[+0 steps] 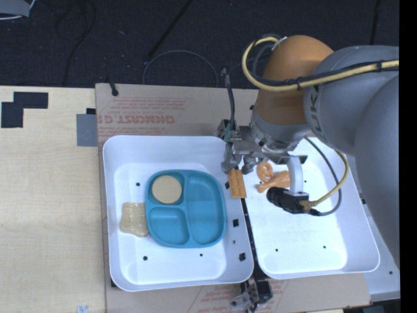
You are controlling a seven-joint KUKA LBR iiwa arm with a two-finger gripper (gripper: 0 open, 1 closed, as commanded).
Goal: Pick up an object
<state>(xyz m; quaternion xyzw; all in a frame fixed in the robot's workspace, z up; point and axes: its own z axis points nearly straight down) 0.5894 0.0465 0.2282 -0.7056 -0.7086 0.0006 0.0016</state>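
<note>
The orange toy [272, 177] lies at 12 o'clock in the right bin [326, 256], under the gripper [242, 168]; jaws state cannot be told. A grasp may slip against the bin wall.

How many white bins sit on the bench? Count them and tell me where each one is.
2. The left bin holds a blue tray; the right bin lies beside it, touching along the middle, under the arm. The arm covers part of the right bin.
</note>
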